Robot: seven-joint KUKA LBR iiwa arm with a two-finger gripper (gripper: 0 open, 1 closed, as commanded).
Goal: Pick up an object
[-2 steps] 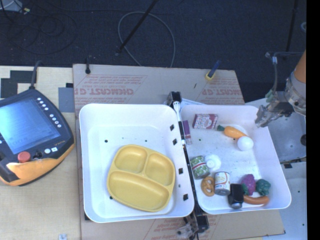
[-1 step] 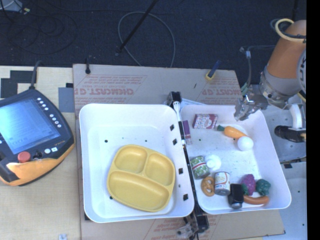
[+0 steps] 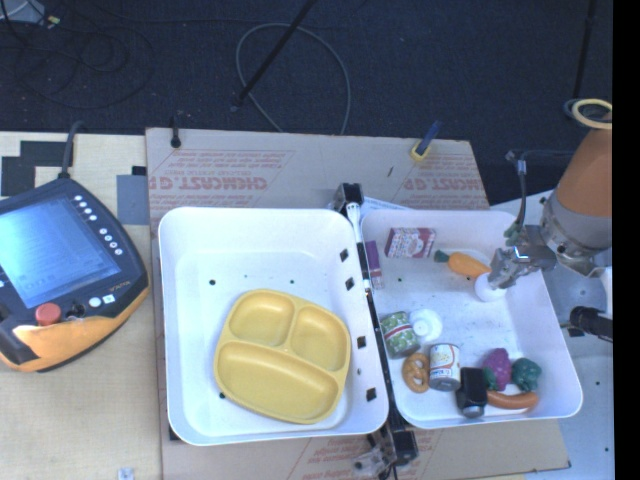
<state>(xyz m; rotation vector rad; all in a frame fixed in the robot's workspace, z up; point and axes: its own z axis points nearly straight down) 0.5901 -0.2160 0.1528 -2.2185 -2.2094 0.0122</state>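
Observation:
My gripper (image 3: 507, 261) hangs over the right edge of the right bin (image 3: 560, 368), below the orange band of the arm. Just under it and to the left lies a small white round object (image 3: 487, 288). An orange carrot (image 3: 465, 264) lies left of the gripper, beside a red and white carton (image 3: 410, 241). Lower in the bin are a green can (image 3: 400, 334), a white cap (image 3: 426, 325), a pretzel (image 3: 416, 371), a small tin (image 3: 443, 365), a black object (image 3: 471, 392), purple grapes (image 3: 497, 368), a green piece (image 3: 526, 371) and an orange sausage shape (image 3: 512, 401).
The left bin (image 3: 190, 258) holds a yellow divided plate (image 3: 283, 353). A purple item (image 3: 373, 260) lies along the divider between the bins. A teach pendant (image 3: 60, 268) rests on the bench at far left. Cardboard (image 3: 260, 173) lies under both bins.

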